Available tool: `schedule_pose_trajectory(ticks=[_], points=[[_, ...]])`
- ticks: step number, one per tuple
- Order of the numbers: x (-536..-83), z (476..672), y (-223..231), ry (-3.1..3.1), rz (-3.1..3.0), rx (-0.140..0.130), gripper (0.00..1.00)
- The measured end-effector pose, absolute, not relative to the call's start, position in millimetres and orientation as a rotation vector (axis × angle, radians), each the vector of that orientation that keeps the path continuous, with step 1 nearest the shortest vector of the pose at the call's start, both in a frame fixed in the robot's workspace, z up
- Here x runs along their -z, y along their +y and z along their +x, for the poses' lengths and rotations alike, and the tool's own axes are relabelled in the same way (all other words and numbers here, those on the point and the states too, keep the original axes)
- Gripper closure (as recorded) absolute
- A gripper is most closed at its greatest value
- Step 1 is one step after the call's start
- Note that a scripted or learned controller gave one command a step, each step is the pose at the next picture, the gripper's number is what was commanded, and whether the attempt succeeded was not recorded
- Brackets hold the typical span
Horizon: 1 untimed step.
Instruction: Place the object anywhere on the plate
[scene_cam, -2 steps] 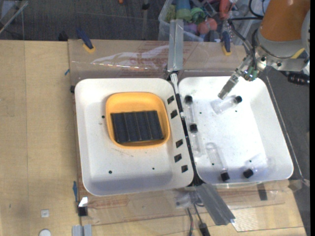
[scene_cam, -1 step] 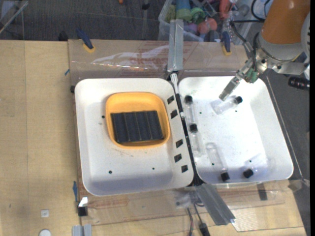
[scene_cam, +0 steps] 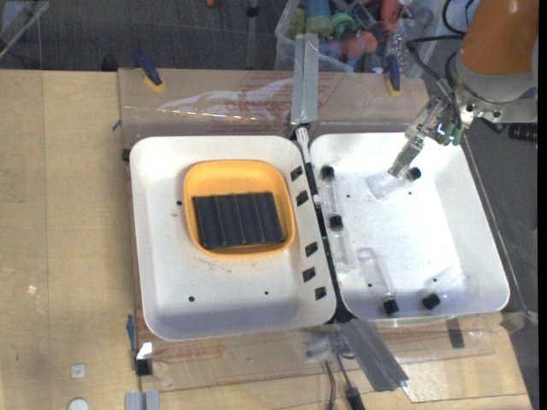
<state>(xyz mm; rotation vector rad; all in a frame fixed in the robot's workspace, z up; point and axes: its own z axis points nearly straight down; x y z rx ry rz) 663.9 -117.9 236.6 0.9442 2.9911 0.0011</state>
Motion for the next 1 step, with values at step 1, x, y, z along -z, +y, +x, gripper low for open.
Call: schedule_pose_trajectory(ticks=[1], points=[[-247.1, 665.7, -117.7, 2.985, 0.943, -0.005, 1.00]])
